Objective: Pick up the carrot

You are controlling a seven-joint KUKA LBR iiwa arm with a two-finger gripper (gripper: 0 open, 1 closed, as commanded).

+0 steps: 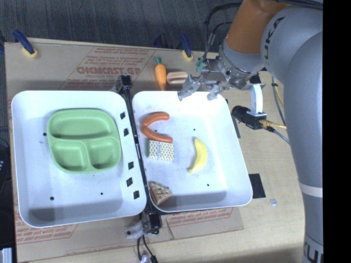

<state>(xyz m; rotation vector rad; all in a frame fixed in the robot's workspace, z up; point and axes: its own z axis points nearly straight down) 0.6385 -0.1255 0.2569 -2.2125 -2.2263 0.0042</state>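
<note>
The carrot [160, 74] lies on the desk [98, 64] near its far edge; the end effector [200, 91] hangs just beside it, spread wide, gripping nothing.

Gripper [198, 92], seemingly open, near carrot [160, 75] beyond bin [233, 147]

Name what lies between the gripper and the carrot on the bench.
In the camera view, a tan bun-like piece lies between the gripper and the carrot, right beside the carrot, above the right bin's rim.
</note>
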